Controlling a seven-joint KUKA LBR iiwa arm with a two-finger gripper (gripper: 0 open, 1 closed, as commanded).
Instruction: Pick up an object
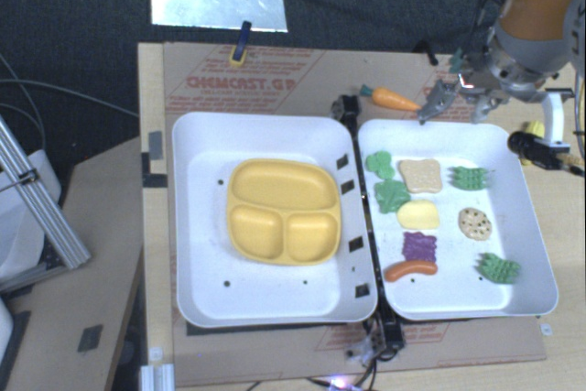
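9 toy foods in right bin, 1 carrot outside; gripper fingers spread, holding nothing.

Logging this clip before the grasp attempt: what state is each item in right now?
Two-finger gripper: open, holding nothing, above right bin's far rim.
Yellow three-compartment plastic plate: flat in left white bin.
Orange toy carrot: lying on the board, outside the bins.
Tan toast slice: flat in right white bin.
Orange toy sausage: flat in right bin.
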